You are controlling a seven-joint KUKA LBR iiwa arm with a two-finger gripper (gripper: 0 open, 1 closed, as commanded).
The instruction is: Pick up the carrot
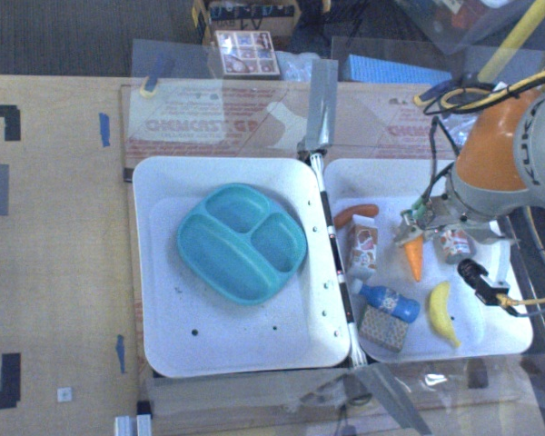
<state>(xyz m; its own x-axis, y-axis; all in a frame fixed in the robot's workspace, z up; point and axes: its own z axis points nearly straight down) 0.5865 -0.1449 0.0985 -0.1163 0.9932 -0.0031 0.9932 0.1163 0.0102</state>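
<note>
The carrot [414,258] is a small orange cone lying in the right bin [513,334], with its tip pointing toward the front. My gripper [414,229] hangs directly over the carrot's thick upper end and seems to touch it or sit just above it. The arm's orange band [490,157] and grey wrist hide the bin's back right part. The carrot appears to rest on the bin floor.
Around the carrot lie a red sausage [357,213], a small printed packet [363,248], a blue bottle [390,302], a brown sponge block [384,328], a banana [443,312] and a small can [454,243]. The left bin [154,334] holds a teal divided plate [243,242].
</note>
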